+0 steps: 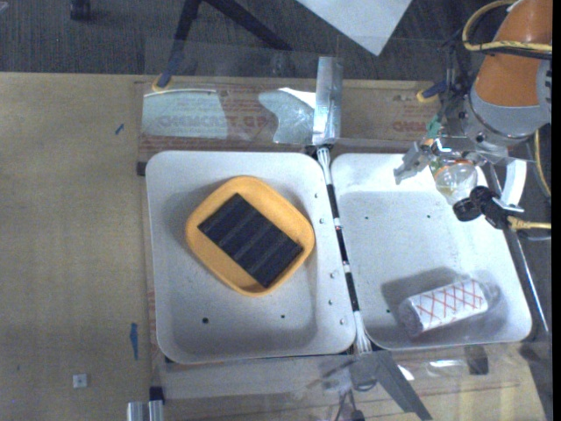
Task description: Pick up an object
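Note:
A yellow-orange rounded block with a black ribbed top (250, 234) lies tilted in the middle of the left bin (175, 323). In the right bin (412, 217), near its front right corner, a white roll with a red criss-cross pattern (444, 304) lies on its side. My gripper (436, 163) hangs over the far right part of the right bin, well above and behind the roll, and nothing can be made out in its grasp.
A metal divider strip (337, 244) runs between the two bins. Behind the bins lie a cardboard sheet with clear plastic (237, 117) and an upright metal bracket (327, 103). The wooden bench (70, 235) stretches off to the left.

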{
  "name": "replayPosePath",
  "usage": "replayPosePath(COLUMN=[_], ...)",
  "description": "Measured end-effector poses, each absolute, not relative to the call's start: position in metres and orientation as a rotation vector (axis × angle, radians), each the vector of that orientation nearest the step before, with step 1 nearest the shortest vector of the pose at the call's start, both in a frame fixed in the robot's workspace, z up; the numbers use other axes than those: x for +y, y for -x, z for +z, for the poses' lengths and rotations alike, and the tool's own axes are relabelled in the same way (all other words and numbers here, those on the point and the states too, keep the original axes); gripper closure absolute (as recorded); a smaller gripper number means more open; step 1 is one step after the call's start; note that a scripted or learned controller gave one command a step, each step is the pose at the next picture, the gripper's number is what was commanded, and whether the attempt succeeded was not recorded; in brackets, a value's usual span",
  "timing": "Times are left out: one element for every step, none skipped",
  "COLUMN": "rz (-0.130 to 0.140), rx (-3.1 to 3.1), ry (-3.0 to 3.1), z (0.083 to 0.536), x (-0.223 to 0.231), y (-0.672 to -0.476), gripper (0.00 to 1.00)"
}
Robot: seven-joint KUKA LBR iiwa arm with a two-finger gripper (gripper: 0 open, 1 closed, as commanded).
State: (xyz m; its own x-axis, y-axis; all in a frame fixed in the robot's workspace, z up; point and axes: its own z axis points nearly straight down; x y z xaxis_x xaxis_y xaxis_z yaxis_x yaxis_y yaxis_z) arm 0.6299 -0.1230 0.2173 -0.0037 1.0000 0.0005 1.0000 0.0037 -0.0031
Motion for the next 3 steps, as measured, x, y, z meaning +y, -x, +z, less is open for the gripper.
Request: replayPosePath(rz=[0.001,-0.001,-0.006], rx=[-2.379,-2.475,-2.563], ry=[2.05,1.939,1.827], z=[0.164,0.11,0.087], x=[-0.14,-0.191,-0.102], y=[-0.536,-0.582,-0.643], gripper=[0.0,0.0,0.0])
